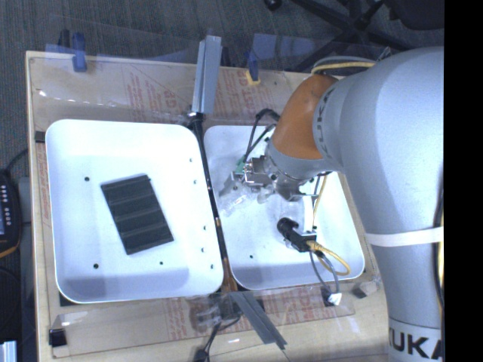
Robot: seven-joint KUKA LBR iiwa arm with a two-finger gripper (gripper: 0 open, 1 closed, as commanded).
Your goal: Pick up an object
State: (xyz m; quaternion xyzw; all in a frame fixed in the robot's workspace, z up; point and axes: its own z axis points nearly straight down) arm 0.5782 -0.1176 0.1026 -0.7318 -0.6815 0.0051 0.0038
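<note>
Two shallow white bins sit side by side on the desk [45,89]. The left bin [68,138] holds one thing: a dark, ribbed rectangular pad [137,213], lying flat and turned at a slant, a little left of the bin's middle. White floor shows all round it, and it lies apart from every wall.

The right bin [249,274] is crowded by the arm [377,142], which reaches in from the right and covers the bin's right and far parts. The end effector [253,178] is down in the far-left part of this bin, near the wall shared with the left bin. Whether it is wide, narrow or holding anything cannot be told; the parts at its tip are too small and cluttered. Something pale and clear-looking lies just left of the tip, too faint to name. A black cable connector [293,234] with yellow and black wires hangs over the near-right part of the bin.

The near-left corner of the right bin shows bare floor. An upright grey bar [206,74] stands at the far edge between the bins.
</note>
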